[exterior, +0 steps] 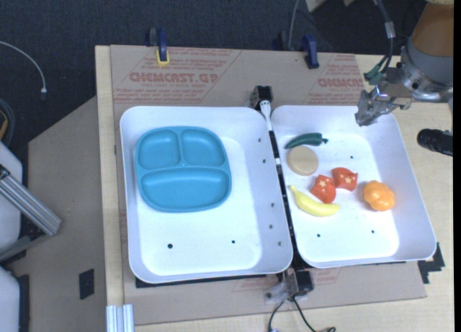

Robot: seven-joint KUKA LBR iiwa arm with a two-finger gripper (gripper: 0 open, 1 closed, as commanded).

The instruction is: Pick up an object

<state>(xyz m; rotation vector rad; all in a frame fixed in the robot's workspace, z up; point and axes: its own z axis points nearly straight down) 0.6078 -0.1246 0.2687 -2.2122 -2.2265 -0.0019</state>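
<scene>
Gripper hovers over the right bin's far edge; its finger state cannot be told. Banana, tomatoes and orange lie inside, well apart from it.

A brown worktop with red lettering carries two shallow white bins side by side, the left bin touching the right bin.
</scene>
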